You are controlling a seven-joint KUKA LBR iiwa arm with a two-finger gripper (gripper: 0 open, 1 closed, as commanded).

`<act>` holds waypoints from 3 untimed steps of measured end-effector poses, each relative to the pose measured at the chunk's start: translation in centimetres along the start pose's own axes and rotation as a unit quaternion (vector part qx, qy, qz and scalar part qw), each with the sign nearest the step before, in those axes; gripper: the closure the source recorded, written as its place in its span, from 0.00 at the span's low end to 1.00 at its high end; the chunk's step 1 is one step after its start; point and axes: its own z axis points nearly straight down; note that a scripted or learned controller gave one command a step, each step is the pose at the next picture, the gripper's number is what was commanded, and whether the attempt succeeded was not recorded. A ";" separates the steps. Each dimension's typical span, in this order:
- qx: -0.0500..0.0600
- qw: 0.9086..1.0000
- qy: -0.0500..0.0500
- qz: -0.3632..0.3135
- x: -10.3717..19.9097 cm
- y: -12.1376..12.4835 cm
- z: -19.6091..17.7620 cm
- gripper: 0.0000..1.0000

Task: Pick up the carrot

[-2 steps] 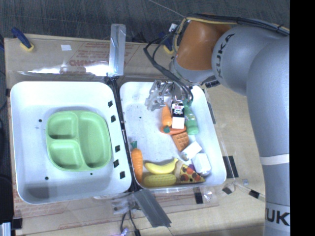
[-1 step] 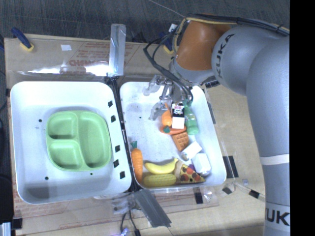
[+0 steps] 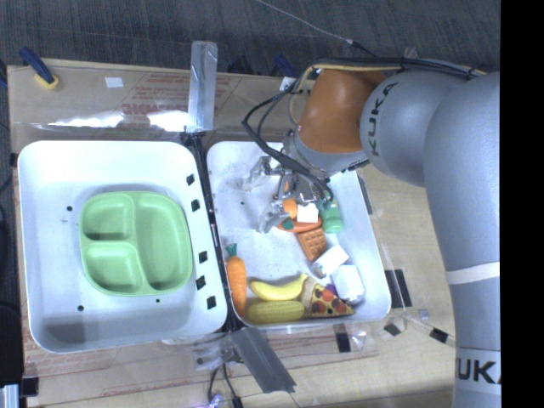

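- Where the arm (image 3: 425, 134) reached in over the right bin (image 3: 223, 177), the gripper (image 3: 285, 204) hung above the upper middle of that bin, and whether its jaws were released or clenched could not be told.
- The left bin (image 3: 42, 228), well off to the far side of the jaws, held a green divided plate (image 3: 136, 243) lying flat at its middle.
- The right bin held a heap of toy food just below and beside the jaws: a small orange and white piece (image 3: 303, 216), a green piece (image 3: 331, 219) and a waffle-like piece (image 3: 312, 243).
- Further from the jaws, toward the bin's near wall, lay a banana (image 3: 279, 290), a corn cob (image 3: 274, 311), a pizza slice (image 3: 327, 300) and a white block (image 3: 347, 280).
- The carrot (image 3: 236, 280) lay lengthwise against the bin's left wall, well apart from the jaws, down and toward the divider, with its green top pointing up the bin; its lower end lay just beside the banana and the corn cob.
- Bare bin floor stretched between the jaws and the carrot, and along the bin's upper left corner.
- The carrot's outer side was tight to the wall.
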 end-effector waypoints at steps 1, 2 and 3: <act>0.001 1.000 -0.003 -0.003 -0.3 0.2 -1.3 1.00; 0.001 0.978 -0.004 0.208 -0.9 -3.1 -8.5 1.00; 0.000 0.978 -0.002 0.208 -0.8 -3.0 -8.3 0.00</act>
